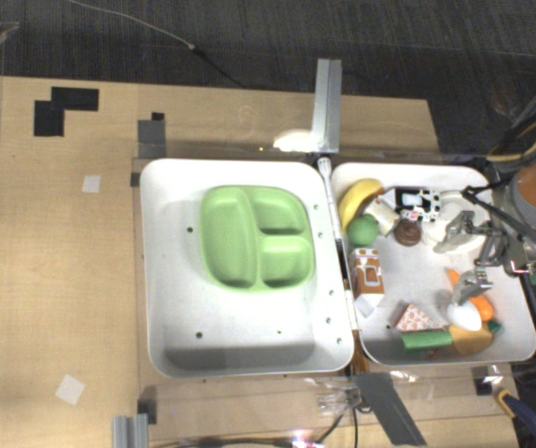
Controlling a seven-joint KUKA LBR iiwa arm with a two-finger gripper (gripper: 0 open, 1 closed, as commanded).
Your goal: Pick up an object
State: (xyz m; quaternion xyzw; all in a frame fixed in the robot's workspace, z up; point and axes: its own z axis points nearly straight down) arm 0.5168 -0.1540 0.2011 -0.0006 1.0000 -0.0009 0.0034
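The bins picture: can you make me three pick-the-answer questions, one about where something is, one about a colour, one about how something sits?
1. Where is the banana?
A. left bin
B. right bin, far corner
C. on the bench

2. What colour is the divided plate?
A. green
B. red
C. blue

3. Where does the gripper sit?
A. over the left bin
B. over the right bin
C. over the bench

Answers: B, it lies among the clutter there; A, it is pale green; B, it hangs above the toys.

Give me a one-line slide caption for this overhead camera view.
Gripper poised over cluttered right bin beside banana; green divided plate in left bin.
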